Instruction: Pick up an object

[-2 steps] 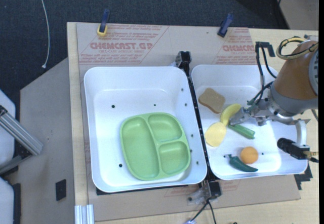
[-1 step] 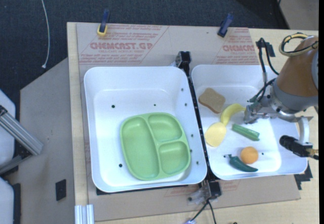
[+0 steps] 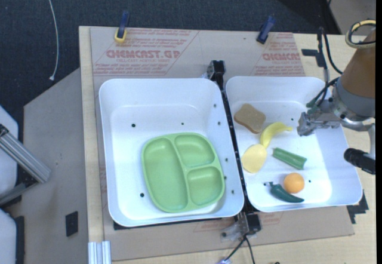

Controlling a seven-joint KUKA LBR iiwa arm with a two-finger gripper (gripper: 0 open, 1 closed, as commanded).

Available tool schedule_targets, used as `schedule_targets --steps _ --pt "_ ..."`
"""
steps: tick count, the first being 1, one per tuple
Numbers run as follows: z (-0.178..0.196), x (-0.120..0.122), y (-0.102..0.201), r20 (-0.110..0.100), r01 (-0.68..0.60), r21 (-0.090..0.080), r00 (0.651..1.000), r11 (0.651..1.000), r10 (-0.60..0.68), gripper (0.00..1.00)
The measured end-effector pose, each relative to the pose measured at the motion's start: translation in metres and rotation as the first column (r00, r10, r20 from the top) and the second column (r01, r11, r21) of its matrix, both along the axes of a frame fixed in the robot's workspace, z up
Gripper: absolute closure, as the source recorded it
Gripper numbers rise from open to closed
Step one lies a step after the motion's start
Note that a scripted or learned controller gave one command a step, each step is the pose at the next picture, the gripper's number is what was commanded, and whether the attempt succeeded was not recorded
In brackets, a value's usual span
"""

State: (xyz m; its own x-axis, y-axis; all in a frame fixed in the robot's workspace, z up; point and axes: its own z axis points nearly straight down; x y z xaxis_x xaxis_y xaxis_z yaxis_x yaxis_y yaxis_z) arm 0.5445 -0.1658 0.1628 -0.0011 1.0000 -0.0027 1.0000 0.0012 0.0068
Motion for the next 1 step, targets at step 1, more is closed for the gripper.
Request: schedule_targets --steps 1 --pt "0.0458 -0.0035 0.0062 -0.002 0.000 0.001 1.000 1.000 0.000 1.00"
